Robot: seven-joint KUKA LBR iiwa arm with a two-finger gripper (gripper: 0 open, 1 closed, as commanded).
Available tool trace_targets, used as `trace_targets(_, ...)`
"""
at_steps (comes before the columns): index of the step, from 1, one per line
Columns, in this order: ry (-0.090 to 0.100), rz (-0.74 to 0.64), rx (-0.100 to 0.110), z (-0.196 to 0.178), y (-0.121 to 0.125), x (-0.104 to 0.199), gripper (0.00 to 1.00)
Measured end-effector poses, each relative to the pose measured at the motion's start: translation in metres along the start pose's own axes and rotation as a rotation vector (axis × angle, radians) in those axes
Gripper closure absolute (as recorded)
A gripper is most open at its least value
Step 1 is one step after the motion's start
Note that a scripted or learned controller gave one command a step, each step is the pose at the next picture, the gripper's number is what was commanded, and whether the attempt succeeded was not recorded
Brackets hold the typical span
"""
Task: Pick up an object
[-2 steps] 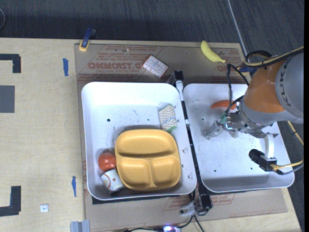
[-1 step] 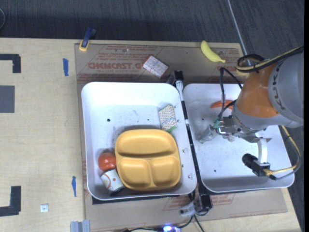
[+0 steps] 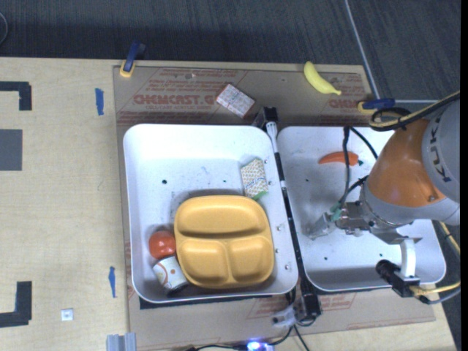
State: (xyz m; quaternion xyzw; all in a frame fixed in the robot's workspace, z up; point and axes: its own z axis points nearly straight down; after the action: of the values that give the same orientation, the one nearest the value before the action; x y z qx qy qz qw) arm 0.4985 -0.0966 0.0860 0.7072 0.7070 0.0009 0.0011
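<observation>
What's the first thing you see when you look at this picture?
A big yellow divided tray fills much of the left bin. On the right, the arm's bright orange band hangs over the right bin, and a yellow banana lies on the board behind the bins.

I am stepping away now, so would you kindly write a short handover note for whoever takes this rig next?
Hand: low in the right bin, near its left half; whether it grips anything cannot be seen.
Right bin: an orange carrot-like piece lies near the back wall.
Left bin: yellow divided tray, red-orange ball, small white cup, patterned packet.
Done: no object visibly lifted.
Left: grasp one object and raise it.
</observation>
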Motion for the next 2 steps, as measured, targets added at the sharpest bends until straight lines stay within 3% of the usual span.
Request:
trace_targets(1, 0.000, 0.000, -0.002, -0.0002, -0.0174, 0.0044, 0.00)
trace_targets(2, 0.000, 0.000, -0.003, -0.0001, -0.0175, 0.0041, 0.00)
